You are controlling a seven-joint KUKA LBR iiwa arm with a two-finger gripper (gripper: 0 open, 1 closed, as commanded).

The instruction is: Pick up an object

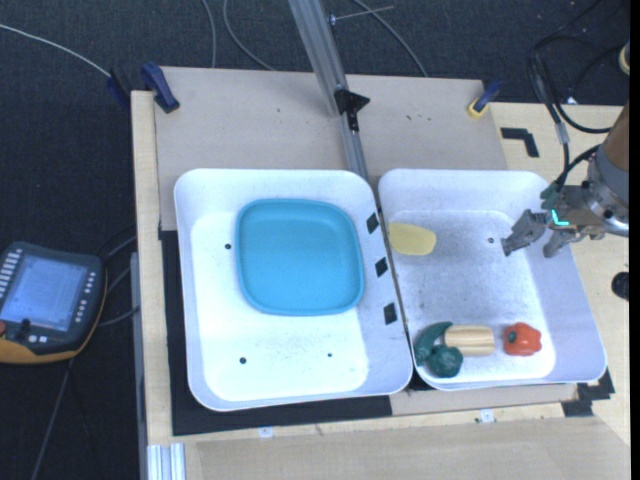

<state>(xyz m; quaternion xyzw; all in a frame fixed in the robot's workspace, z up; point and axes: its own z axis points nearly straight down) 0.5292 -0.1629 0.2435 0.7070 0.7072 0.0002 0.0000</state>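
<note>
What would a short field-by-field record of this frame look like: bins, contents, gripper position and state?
left bin: holds a light blue square plate
right bin: holds four small items
yellow item: flat piece at the bin's upper left, apart from the rest
dark green item: at the near edge, touching the tan cylinder
tan cylinder: lying on its side between the green and red items
red item: tomato-like, right of the cylinder
gripper: over the right bin's upper right part, fingers spread, nothing between them
task status: no object picked up yet
</note>
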